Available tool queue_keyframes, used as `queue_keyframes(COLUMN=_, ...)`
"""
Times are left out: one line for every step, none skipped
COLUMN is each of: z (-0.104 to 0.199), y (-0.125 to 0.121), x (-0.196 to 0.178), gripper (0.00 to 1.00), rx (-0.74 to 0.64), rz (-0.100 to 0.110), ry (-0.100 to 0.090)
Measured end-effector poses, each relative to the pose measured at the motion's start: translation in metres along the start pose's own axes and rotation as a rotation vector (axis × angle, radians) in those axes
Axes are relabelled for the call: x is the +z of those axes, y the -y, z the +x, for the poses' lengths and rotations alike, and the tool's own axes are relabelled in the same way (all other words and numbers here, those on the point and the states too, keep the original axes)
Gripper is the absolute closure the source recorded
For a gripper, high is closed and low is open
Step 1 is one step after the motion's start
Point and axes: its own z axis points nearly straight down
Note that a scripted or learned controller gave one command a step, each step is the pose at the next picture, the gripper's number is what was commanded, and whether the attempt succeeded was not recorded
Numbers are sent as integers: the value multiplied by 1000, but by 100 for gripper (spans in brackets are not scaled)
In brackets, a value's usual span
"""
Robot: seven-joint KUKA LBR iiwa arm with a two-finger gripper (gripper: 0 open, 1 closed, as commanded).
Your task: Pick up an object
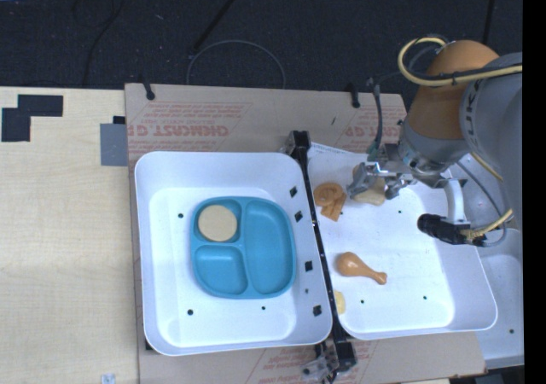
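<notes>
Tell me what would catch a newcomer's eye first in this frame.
The bright blue divided tray in the left bin, with a tan round cookie in its upper-left compartment. Next, the end effector low over a pale item at the top of the right bin. A drumstick-shaped toy lies mid-bin there, and a brown pastry-like piece sits near the divider.

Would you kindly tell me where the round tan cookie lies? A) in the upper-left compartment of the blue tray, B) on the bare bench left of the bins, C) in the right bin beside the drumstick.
A: the cookie sits in the blue tray's upper-left compartment, in the left bin.
</notes>
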Motion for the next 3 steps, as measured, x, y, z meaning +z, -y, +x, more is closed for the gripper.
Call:
queue_keyframes(z=-1, y=3, x=-43, gripper=100, rx=0, rz=2, ry=0)
queue_keyframes(z=-1, y=1, x=-86, gripper=100, rx=0, rz=1, ry=0)
queue_keyframes(z=53, y=2, x=-93, gripper=100, rx=-3, rz=5, ry=-2)
